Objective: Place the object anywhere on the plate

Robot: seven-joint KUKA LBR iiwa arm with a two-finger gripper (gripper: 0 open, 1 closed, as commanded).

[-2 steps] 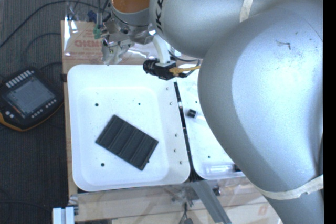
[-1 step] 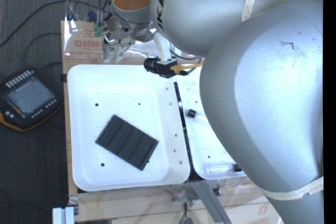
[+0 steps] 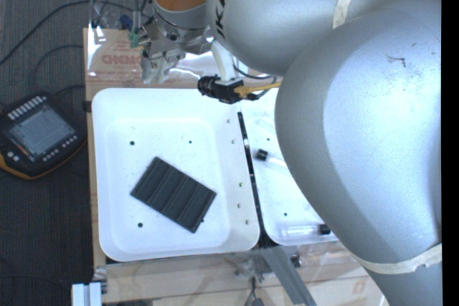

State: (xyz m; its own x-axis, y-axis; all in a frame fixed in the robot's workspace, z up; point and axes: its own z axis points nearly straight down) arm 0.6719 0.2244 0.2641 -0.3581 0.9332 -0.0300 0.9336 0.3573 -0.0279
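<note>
Since there's just the one camera view, here's what it gives: the gripper [image 3: 159, 67] hangs past the far rim of the left bin [image 3: 100, 154], over a shiny cardboard box [image 3: 107, 59]. It's blurry up there, so I honestly can't tell whether the jaws are spread or pressed together, and I can't see anything pinched in them.

The dark ribbed slab [image 3: 173, 194] lies flat and skewed in the left bin, apart from every wall. My guess is that's the plate. The likely object would then be one of the bits in the right bin [image 3: 272, 224]: a small black piece [image 3: 262, 154] near the divider, or a clear tube [image 3: 297, 231] at the near wall.

What could go wrong: both bits are tiny and look round, so a grab could skid off them, or they'd roll along the slab's ribs once dropped. The tube sitting near the rim makes a collision likely.

Room-wise, the left bin has bare floor all round the slab. The right bin is mostly under the arm [image 3: 344, 118].
</note>
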